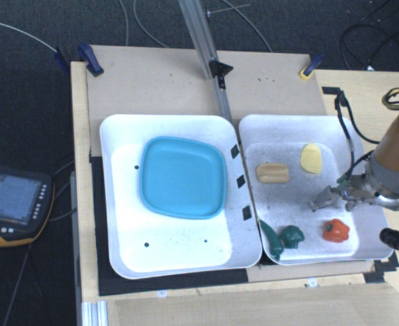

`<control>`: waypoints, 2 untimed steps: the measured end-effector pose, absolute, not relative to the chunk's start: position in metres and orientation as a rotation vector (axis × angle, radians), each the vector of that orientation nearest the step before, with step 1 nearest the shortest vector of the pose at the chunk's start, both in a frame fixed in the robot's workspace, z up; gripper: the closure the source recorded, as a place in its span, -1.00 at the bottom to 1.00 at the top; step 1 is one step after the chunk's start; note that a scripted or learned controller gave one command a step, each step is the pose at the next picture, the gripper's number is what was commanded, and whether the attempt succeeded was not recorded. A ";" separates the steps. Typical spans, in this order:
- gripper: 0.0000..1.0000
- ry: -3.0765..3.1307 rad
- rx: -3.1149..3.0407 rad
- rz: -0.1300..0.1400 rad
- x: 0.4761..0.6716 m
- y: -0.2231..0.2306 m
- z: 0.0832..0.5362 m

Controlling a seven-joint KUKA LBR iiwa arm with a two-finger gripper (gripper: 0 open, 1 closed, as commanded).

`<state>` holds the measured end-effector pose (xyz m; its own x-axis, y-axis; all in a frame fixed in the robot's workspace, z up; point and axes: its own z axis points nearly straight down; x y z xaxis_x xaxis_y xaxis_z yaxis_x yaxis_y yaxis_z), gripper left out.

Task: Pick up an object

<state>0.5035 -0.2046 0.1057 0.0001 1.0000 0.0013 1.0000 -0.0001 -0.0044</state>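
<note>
The right bin (342, 131) holds several small items. A yellow piece (311, 159) lies toward the back, with a tan bread-like piece (272, 174) to its left. A red tomato-like piece (335, 230) sits near the front right, and a green piece (286, 237) lies at the front left. My gripper (332, 199) hangs low over the right bin, just above the red piece and to the right of the tan one. The grey arm with its orange band (391, 153) comes in from the right. Nothing shows in the gripper.
The left bin (117, 182) bears a blue square plate (183, 176). A metal rail (198, 19) slants down toward the gap between the bins. Black cable (345, 117) runs along the right bin's far corner. A handheld pendant (12, 202) lies off the bench to the left.
</note>
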 end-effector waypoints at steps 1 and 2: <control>1.00 -2.223 -2.222 -0.001 0.505 -0.205 0.119; 1.00 -2.225 -2.223 -0.004 0.513 -0.205 0.164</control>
<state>0.5135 -0.2049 0.1638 -0.0009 1.0000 -0.0013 1.0000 0.0009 0.0045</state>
